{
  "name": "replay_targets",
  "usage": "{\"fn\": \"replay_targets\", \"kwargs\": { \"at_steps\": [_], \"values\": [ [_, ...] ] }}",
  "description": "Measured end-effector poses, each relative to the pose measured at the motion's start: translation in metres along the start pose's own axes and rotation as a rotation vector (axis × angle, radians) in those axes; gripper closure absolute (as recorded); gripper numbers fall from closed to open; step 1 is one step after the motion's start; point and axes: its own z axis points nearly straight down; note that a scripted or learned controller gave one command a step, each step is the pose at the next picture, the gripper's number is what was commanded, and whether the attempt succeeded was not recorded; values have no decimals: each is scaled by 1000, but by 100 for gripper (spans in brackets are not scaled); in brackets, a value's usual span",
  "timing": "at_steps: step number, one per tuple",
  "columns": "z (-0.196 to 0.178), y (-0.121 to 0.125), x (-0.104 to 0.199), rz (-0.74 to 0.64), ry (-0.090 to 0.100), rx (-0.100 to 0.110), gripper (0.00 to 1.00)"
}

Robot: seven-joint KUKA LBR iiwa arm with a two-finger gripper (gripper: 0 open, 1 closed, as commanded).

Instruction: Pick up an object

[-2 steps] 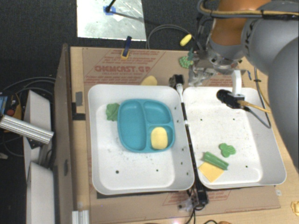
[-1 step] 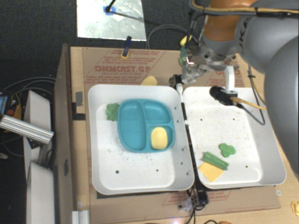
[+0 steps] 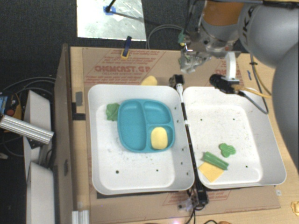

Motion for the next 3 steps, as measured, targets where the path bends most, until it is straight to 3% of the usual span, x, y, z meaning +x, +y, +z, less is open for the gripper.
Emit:
{"fn": "replay_targets", "kwargs": {
  "at_steps": [1, 2, 3],
  "values": [
    [81, -2, 73, -3, 0, 11, 100],
    [90, -1, 92, 1, -1, 6, 100],
    [88, -14, 138, -1, 0, 6, 100]
  ]
}}
